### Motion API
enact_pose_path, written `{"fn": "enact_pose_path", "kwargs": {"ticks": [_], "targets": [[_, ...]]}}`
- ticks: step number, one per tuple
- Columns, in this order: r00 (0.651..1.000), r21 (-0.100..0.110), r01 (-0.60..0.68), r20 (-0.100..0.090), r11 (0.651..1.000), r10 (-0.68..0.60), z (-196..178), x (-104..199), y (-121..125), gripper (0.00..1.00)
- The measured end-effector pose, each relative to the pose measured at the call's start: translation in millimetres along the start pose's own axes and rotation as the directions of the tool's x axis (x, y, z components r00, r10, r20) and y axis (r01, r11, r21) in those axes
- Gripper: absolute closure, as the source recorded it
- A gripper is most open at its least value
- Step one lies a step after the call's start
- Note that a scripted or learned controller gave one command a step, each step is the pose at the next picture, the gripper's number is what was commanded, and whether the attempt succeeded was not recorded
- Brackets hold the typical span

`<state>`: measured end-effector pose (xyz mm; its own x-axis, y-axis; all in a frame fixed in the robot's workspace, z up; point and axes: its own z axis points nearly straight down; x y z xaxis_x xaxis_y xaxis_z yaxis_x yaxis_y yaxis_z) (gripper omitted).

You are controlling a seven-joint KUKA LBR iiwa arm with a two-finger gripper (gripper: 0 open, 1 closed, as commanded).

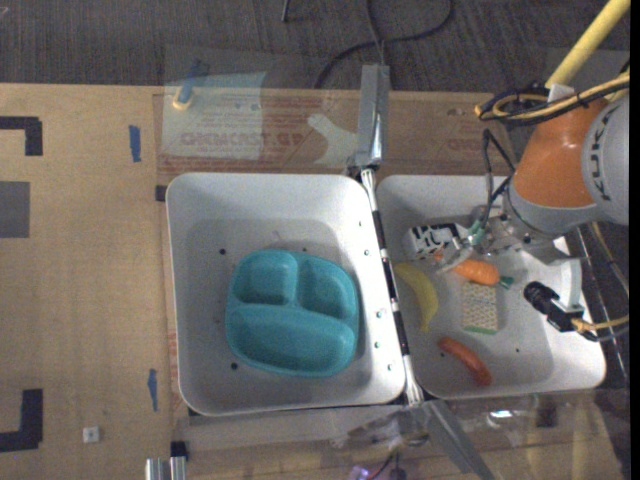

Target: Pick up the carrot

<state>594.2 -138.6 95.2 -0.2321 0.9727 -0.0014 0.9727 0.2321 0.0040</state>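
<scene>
**Robot gripper above a small orange carrot in the right bin**

Two shallow white plastic bins sit side by side on a pale wooden bench. The left bin (190,208) holds a glossy teal plastic tray (292,311) with rounded corners and three compartments.

The right bin (575,363) holds several small items. The short, smooth orange carrot (478,270) lies near the middle of this bin, tilted slightly. The grey robot arm (570,178), with a wide orange band, reaches in from the right. Part of a dark letter, perhaps a K, shows on its grey casing. Its two-finger gripper (476,246) hangs just above the carrot; whether the pincer is wide, narrow or touching the carrot cannot be told.

Just left of the carrot lies a curved yellow banana-shaped toy (420,291). Below the carrot sits a pale rectangular block with a fine grid texture and green edge (480,308). Nearer the front lies a reddish-orange sausage-shaped piece (467,360). A small white and black object (430,238) rests near the gripper.

Behind the left bin, a clear sheet (225,108) covers faded, unreadable lettering.
</scene>
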Motion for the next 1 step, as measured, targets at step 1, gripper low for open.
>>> {"fn": "enact_pose_path", "kwargs": {"ticks": [1], "targets": [[0.994,-0.004,0.105,0.003,0.994,-0.105,7.4,-8.4,15.8,0.0]]}}
